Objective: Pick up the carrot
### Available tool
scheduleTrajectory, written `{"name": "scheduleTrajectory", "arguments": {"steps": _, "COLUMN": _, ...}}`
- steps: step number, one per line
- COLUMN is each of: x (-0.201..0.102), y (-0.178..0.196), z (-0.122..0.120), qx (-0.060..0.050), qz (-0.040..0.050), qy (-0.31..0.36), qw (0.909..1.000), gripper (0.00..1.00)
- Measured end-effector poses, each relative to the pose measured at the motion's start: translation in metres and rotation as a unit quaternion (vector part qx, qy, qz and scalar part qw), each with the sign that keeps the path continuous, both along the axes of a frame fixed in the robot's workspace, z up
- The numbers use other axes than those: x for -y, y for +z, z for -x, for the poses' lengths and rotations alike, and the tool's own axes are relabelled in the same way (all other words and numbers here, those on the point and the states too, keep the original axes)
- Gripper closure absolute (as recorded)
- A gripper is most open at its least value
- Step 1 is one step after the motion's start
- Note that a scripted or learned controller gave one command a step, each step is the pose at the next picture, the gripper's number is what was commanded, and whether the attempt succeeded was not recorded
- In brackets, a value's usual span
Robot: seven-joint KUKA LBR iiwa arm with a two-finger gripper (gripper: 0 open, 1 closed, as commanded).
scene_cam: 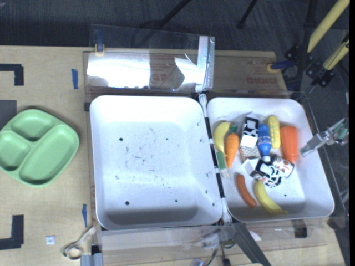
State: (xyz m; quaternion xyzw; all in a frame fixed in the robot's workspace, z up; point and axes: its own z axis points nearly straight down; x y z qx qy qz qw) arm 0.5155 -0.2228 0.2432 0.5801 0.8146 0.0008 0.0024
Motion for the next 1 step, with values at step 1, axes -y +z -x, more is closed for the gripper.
{"name": "scheduleTrajectory", "arguments": {"steps": 1, "x": 0.0009, "y": -0.0722, "z": 0.0345, "qx": -0.001, "qz": -0.0008, "qy": 0.026, "qw": 0.9997, "gripper": 0.0}}
